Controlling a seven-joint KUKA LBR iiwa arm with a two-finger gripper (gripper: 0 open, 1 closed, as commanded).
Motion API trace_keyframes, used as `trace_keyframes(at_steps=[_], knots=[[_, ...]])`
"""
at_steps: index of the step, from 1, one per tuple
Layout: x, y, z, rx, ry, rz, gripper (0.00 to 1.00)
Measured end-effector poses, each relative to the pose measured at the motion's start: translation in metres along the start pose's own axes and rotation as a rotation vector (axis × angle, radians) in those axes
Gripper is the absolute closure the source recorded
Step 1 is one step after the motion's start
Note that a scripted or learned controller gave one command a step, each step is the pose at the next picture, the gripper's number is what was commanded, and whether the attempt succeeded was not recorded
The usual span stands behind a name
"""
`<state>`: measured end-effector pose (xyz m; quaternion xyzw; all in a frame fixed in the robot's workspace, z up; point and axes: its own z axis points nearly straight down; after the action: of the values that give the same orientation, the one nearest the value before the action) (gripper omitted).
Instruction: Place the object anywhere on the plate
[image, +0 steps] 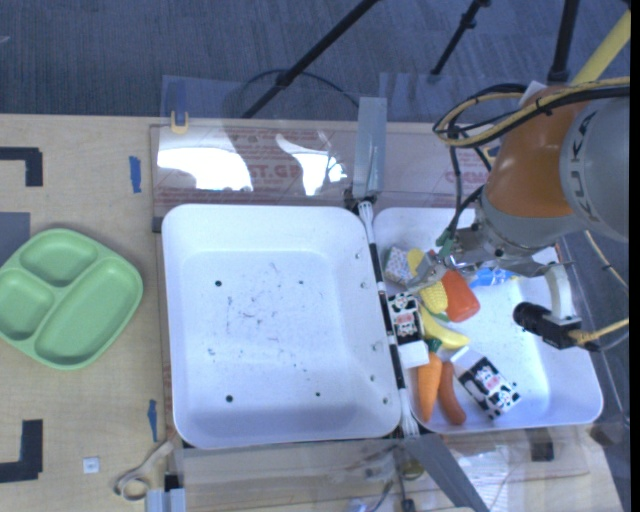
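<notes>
- Right bin (575, 395), nearest edge: two orange carrot-like pieces (437, 392) lie side by side against the divider; just beside them a small black-and-white box (489, 385), print too small to read.
- Further in: a yellow banana-like toy (440, 318) with an orange-red piece (460, 297) touching it; a second black-and-white item (404, 318) sits at the divider wall. A pale checkered object (399, 265) lies beyond these.
- Gripper (441, 262) hangs low over this cluster. Wrist and cables cover the fingers; whether they are spread or closed on anything, cannot tell.
- Arm (545, 170), grey with orange band, is cut off at the right edge and hides the bin's far corner.
- Left bin (200, 235): scuffed white floor.
- Green divided plate (65, 298) sits on the bench (70, 170), well apart to the left.
</notes>
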<state>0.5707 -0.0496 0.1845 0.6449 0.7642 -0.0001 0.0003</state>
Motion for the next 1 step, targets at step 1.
trace_keyframes(at_steps=[1], knots=[[0.0026, -0.0703, 0.0004, 0.001, 0.002, -0.041, 1.00]])
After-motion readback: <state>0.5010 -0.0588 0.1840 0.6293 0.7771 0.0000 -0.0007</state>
